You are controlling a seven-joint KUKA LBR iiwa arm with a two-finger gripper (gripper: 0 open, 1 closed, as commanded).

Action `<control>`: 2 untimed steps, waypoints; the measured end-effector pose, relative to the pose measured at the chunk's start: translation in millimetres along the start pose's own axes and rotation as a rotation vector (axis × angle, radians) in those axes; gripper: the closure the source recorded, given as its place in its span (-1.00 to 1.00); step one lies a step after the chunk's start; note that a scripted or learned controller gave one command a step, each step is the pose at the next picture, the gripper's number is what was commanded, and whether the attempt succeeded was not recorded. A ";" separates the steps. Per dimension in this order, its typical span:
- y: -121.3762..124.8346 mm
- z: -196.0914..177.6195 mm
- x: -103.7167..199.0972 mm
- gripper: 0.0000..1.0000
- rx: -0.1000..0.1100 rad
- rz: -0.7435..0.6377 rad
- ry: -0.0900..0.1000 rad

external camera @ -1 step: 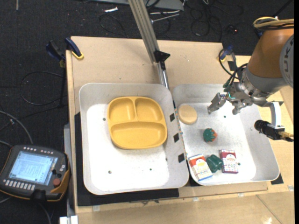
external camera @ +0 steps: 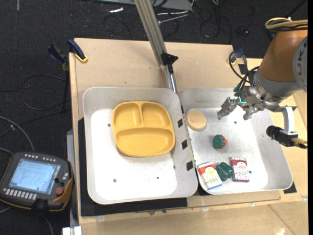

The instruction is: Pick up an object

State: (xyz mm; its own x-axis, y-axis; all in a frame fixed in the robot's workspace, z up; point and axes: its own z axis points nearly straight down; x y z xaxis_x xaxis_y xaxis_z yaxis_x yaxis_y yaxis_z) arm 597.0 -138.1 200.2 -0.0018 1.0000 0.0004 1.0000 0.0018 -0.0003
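Strawberry (external camera: pixel 219 141) — small, round, red with a green cap — is lying loose in the middle of the right bin (external camera: pixel 274 153), and to my eye it is the likeliest pick, being the item nearest below the claw. Nothing is being carried yet; the job is sitting at the approach step.

Starting from the near edge: three things are crowding the right bin's front wall. A box (external camera: pixel 210 175), flat and printed in red, white and blue, is lying at a slant; a green block (external camera: pixel 225 170), dark and hard-looking, is touching it; just beside that, a carton (external camera: pixel 240 169) in dark red, also flat. All three look rigid and boxy, so their closeness would be making a clean grip awkward.

In the left bin (external camera: pixel 98 131) a yellow plate (external camera: pixel 144 128) is resting — smooth plastic, rounded corners, three compartments, too broad for these fingers I'd guess.

Further back, a tan disc (external camera: pixel 197 120) is lying near the right bin's left wall, matte and plump like a bun.

Beyond it the gripper (external camera: pixel 239 109) is hanging over the bin's far part with its two fingers spread wide and nothing between them. The next move, I'd judge, is calling for it to shift toward the near side, centre over the strawberry, drop, and close gently — a round thing could be rolling away.
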 end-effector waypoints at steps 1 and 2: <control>-3.1 43.5 -1.2 -1.00 0.004 0.002 0.000; -1.1 91.3 0.3 -1.00 0.004 0.001 0.000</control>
State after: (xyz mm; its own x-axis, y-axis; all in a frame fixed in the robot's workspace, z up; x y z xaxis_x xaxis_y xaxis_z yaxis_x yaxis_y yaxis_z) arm 595.8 -137.7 108.9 -0.0005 1.0000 0.0002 1.0000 0.0005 -0.0043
